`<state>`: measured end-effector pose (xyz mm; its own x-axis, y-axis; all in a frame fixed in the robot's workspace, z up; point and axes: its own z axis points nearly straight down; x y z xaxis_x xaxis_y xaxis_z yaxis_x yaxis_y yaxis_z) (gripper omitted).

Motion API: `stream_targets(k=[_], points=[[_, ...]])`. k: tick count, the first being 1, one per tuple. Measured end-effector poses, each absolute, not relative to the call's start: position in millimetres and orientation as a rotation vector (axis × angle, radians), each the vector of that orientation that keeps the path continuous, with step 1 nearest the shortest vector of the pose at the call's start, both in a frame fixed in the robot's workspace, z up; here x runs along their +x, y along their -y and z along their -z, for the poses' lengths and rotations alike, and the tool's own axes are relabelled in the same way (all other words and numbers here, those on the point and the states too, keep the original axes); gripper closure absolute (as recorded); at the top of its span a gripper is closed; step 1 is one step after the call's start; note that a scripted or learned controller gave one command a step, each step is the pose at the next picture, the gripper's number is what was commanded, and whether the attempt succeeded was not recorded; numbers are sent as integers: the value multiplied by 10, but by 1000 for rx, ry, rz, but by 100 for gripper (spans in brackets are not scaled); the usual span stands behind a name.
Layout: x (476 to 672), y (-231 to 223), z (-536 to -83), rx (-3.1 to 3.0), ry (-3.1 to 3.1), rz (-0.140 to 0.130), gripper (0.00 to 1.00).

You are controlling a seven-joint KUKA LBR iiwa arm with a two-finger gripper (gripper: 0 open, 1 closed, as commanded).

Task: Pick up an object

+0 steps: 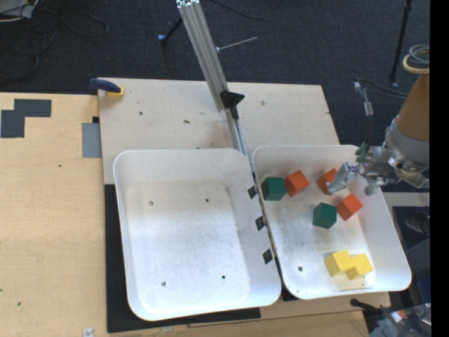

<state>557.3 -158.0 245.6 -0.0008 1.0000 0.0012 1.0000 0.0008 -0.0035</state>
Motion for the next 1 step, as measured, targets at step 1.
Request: stream_targets(k=[1], points=[[5572,1587,-2457,-2222,2217,-2,0]])
